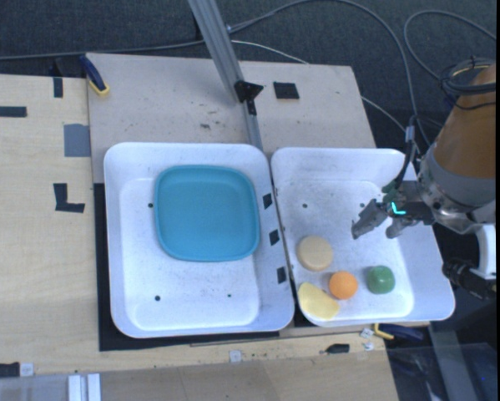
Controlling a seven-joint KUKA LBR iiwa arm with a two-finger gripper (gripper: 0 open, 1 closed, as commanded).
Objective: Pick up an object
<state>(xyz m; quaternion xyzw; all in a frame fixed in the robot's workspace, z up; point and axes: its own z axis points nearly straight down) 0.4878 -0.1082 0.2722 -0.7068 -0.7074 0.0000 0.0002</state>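
The right bin (333, 170) holds a tan round object (315, 252), an orange ball (343, 285), a green ball (381, 279) and a yellow object (318, 302), grouped near its front edge. My gripper (378, 223) hangs over the right half of this bin, above and behind the green ball and to the right of the tan object. Its fingers stand apart with nothing between them. The grey arm with its orange band (471, 140) comes in from the right.
The left bin (124, 249) carries a blue square plate (206, 211). A grey metal pole (224, 48) slants down to the back edge between the bins. Cables run across the dark floor behind the bench.
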